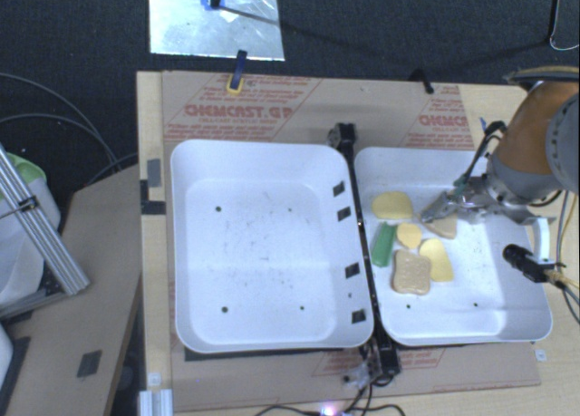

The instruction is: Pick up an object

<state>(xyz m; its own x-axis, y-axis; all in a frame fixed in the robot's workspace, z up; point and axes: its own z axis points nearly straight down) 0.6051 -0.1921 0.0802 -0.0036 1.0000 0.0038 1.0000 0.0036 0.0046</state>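
Gripper (pixel 441 215) was seen low in right bin (pixel 471 314), over cluster of toy food pieces; finger state could not be told. Yellow round piece (pixel 392 206) lay just left of gripper; green pickle-like piece (pixel 383 244), toast slice (pixel 411 273) and yellow wedge (pixel 439 260) lay below-left. Pieces were judged light, stiff, smooth plastic, likely slippery; thin flat shapes judged best taken across narrow edges. Red print on cardboard (pixel 237 111) beneath bins was read as "CHEMCAST", remainder blurred.

Dark carpeted floor (pixel 82 15) surrounds the worktop (pixel 381 97), which is faced with printed cardboard. A reflective metal sheet (pixel 216 4) lies far left; aluminium framing (pixel 41 233) stands at left.
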